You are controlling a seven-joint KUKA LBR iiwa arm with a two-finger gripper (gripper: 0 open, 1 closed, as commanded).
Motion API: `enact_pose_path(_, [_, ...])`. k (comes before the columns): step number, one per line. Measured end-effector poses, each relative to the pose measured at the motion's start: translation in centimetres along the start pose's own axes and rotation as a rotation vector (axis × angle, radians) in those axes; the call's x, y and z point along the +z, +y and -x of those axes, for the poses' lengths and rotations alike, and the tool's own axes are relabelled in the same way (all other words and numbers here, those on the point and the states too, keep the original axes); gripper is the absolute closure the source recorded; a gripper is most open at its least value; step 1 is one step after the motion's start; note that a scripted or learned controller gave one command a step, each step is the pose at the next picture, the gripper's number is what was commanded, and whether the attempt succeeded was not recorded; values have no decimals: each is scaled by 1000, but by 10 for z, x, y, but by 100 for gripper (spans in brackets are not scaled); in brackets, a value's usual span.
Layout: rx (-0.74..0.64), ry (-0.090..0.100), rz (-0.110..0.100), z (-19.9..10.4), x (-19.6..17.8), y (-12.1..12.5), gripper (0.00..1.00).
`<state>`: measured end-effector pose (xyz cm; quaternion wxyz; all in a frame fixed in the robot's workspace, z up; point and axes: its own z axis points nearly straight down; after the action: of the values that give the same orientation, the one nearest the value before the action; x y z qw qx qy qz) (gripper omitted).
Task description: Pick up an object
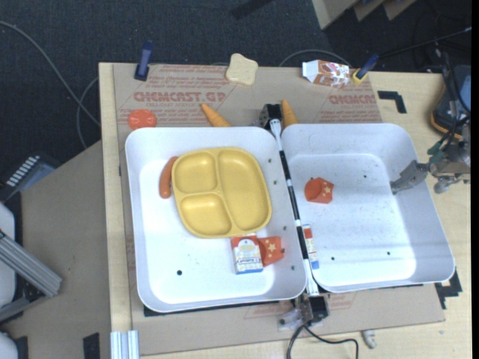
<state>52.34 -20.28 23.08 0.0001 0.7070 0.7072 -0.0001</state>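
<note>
**Red block sits alone in the right bin, gripper at the bin's edge**

The gripper (410, 176) shows at the right rim of the right bin (374, 271), a grey part reaching just over the bin wall; whether it is open or closed cannot be told. Nothing is seen in its hold. The arm (453, 159) comes in from the right edge behind it.

A small red block (319, 190) lies on the floor of the right bin, in its upper left part, well apart from the gripper.

The left bin (161, 275) holds a yellow divided plate (221, 191) with three compartments. A red sausage (165, 178) lies just beside the plate's left edge. Below the plate rest a small carton (247, 254) with a blue and white label, too small to read, and a red and orange piece (272, 250) touching its right side.

Both bins stand on a cardboard sheet (179, 92) printed in red; the words are only partly legible and look like "CHEMCAST GP", printed once on the left and once on the right. On the cardboard above the bins lie a slice of toy bread (242, 69), a carrot (215, 116), a round orange piece (141, 118), a blue clip (143, 60) and a crumpled white and red wrapper (327, 72) whose print cannot be read.
</note>
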Motion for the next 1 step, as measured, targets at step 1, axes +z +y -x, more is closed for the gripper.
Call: enact_pose_path(1, [-1,2,-2,-74,101,9,0])
